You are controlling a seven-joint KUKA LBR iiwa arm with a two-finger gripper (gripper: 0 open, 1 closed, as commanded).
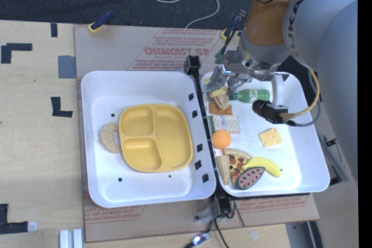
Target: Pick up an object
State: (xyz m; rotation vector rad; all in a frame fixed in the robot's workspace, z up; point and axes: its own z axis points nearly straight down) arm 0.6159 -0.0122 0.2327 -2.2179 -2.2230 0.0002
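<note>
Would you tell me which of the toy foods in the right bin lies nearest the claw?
The tan cracker-like piece at the bin's upper left, right under the claw; the orange ball, yellow banana and cheese wedge lie farther down.

We can read faint red print, seemingly "CHEMCAST GP", on the cardboard sheet (168, 49) along its far edge.

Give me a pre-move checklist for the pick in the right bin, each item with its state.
1. Gripper over the right bin: ok.
2. Target under the gripper, a tan food piece: ok.
3. Piece actually held: cannot tell.
4. Target clear of neighbours: not ok, the green bottle and checkered cracker lie close.
5. Target clear of the bin's left wall: not ok, it lies near it.
</note>
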